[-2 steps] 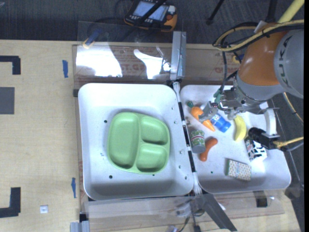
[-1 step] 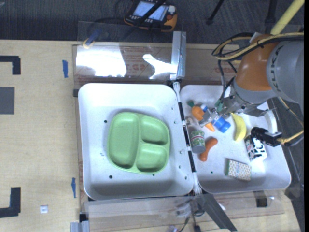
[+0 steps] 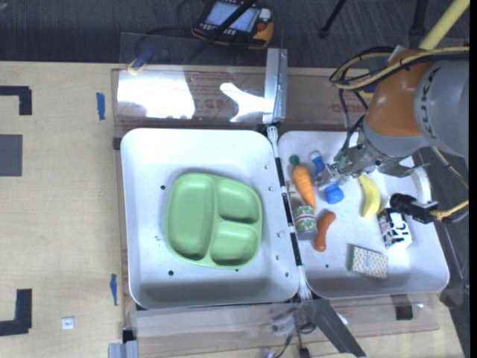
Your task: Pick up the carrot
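Two shallow white bins sit side by side on the bench: the left bin carries one pale green plastic plate divided into three compartments, and the right bin carries the small items. No writing can be made out on anything — the labels are too small and blurred.

The grey arm with its orange band reaches in from the right, and its two-finger gripper hangs over the upper middle of the right bin, near the blue items. How far apart its tips stand cannot be told at this size, and nothing can be seen held in it.

One orange toy carrot with a green top lies in the right bin close to its left wall, running roughly top to bottom, well left of the gripper and not touching it.

Just below the carrot stands one small can with a green and white label. Beside that lies one orange-red curved sausage-shaped toy. One round blue plastic piece sits between carrot and banana, with one small blue bottle-like item above it. One yellow toy banana lies to the right, one black-and-white patterned small box further right, and one flat speckled pale-green packet nearer the bin's lower edge.
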`<action>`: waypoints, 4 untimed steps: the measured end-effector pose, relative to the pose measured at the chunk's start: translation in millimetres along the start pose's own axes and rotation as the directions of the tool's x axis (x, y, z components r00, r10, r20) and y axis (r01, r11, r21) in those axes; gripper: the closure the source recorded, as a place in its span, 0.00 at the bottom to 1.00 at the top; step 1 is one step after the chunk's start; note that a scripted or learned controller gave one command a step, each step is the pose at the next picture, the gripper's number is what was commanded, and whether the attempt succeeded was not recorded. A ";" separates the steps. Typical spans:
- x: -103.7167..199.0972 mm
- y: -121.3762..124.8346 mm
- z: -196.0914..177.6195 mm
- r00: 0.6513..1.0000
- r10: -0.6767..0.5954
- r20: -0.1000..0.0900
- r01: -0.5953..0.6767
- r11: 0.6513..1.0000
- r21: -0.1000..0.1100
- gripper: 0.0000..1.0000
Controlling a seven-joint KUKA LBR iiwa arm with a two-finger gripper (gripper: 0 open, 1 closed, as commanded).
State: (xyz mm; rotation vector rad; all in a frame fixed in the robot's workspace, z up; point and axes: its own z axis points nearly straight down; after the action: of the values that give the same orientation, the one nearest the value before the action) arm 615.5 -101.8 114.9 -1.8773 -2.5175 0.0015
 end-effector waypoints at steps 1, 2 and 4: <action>50.5 -38.2 -67.6 0.954 0.300 -0.001 -0.300 0.954 0.004 1.00; 34.6 -83.0 27.5 0.648 0.762 -0.005 -0.762 0.648 -0.006 1.00; 7.8 -60.2 -66.1 0.803 0.596 0.001 -0.596 0.803 0.002 0.00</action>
State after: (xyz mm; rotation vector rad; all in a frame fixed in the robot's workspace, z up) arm 555.7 -111.5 181.1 -2.5724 -1.8000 0.0048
